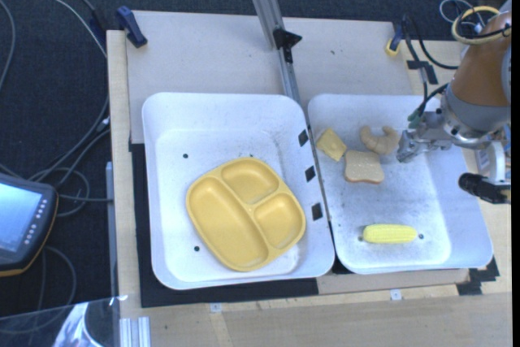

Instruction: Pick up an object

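Below me, the bench (203,45) carries two shallow white bins side by side: the left bin (162,126) at nine o'clock and the right bin (463,215) at three o'clock. My arm (479,77) reaches in from three o'clock, grey with its orange band above the wrist. Within the left bin, toward six o'clock, lies a yellow divided plate (245,212) with three compartments. In the right bin, a corn cob (390,234) lies flat at six o'clock, well apart from the rest. A slice of bread (363,167) sits near the middle, a yellow wedge (331,145) at its ten o'clock, and a tan lumpy piece (377,138) at its one o'clock. My pincer (404,150) hangs low just beside that tan piece, at its three o'clock; I cannot tell whether it is parted or closed.
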Robot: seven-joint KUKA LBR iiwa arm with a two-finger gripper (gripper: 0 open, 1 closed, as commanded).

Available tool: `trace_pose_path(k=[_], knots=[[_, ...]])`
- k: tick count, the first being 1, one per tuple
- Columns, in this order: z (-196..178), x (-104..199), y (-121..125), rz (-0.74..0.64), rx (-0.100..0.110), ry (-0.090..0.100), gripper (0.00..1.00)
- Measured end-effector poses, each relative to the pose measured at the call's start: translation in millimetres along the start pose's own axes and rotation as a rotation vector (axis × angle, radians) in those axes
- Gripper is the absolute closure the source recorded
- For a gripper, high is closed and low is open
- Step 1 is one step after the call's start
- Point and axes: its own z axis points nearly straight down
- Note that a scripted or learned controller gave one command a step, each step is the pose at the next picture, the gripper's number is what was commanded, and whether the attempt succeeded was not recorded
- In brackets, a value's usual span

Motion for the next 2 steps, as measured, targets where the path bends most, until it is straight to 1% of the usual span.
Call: trace_pose_path(k=[1,2], knots=[[-61.2,-8.8,2.0,0.001,-0.007,-0.005,1.0],[-105.6,-9.0,5.2,0.0,-0.006,-0.004,1.0]])
